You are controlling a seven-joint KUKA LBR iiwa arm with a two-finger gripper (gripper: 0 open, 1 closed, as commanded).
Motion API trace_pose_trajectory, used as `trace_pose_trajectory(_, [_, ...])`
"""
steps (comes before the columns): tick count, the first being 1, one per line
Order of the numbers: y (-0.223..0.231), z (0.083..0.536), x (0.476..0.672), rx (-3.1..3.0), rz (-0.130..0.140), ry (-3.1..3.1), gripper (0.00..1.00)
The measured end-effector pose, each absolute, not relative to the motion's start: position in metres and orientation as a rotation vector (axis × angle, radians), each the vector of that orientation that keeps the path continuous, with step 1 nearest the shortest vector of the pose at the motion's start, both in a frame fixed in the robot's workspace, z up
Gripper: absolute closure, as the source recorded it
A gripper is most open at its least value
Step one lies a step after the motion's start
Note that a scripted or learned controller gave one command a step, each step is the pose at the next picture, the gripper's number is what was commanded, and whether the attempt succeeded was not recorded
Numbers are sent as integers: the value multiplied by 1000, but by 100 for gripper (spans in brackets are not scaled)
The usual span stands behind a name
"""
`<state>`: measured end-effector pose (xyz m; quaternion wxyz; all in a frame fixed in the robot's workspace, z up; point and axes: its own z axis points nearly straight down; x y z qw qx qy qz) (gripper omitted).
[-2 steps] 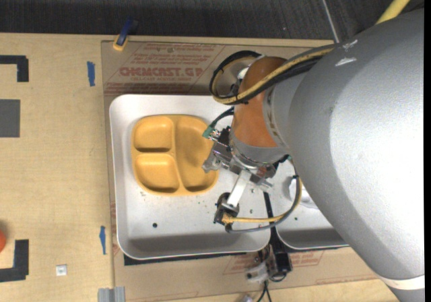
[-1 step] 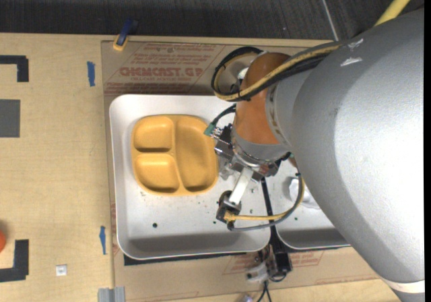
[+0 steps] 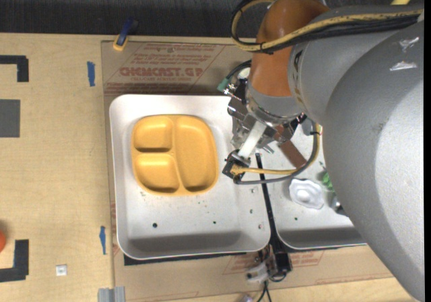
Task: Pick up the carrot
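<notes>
My gripper (image 3: 258, 133) hangs over the seam between the two white bins, at the right rim of the left bin (image 3: 175, 233). The grey arm with its orange band (image 3: 283, 38) comes in from the right and covers most of the right bin (image 3: 316, 236). A short brownish strip (image 3: 291, 152) shows just right of the gripper, under the wrist; I cannot tell what it is.
A yellow divided plate (image 3: 175, 154) lies in the upper half of the left bin. In the right bin, a white crumpled object (image 3: 306, 193) and a bit of green (image 3: 324, 179) peek out beside the arm. A small orange-red object (image 3: 2, 241) sits at the bench's far left edge.
</notes>
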<state>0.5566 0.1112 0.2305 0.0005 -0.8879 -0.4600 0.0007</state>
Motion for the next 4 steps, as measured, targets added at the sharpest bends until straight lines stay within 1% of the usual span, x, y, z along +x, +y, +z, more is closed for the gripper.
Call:
trace_pose_trajectory(1, [62,240,567,-2892,2,-1226,100])
trace_pose_trajectory(2, [62,240,567,-2892,3,-1225,0])
trace_pose_trajectory(3, [105,130,566,-2897,-46,-1236,0])
trace_pose_trajectory(4, [110,126,566,-2931,-57,-1185,0])
